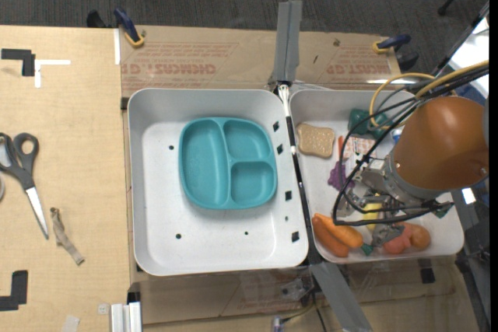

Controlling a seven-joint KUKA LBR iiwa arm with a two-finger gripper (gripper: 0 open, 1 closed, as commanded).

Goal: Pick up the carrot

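Sitting in the near left corner of the right shallow white bin (323,111): the orange tapered carrot (336,236), lying slanted, its thick end close against the divider wall and its near side just beside the bin's near rim. Hanging over the near right part of that same bin: the grey arm with the orange band (447,142), black and yellow cables looping off its far side. Pointing down just right of the carrot: the claw (375,212), tangled in shadow and cables, so cannot tell whether apart or together, and cannot tell whether touching the carrot. Crowding the near rim to the right of the carrot: a reddish-orange rounded toy piece (408,239), near the claw. Lying farther back in that bin: a tan slice of toy bread (316,140) near the divider, a purple piece (337,173) between bread and arm, and a dark green item (360,121) toward the far side, partly hidden by cables.

Resting in the middle of the left shallow white bin (152,190): a teal three-compartment plastic plate (229,162), with bare white floor all around it, widest along the near side.

Lying well apart on the tan bench (70,167) at the left: grey-handled scissors (25,175).
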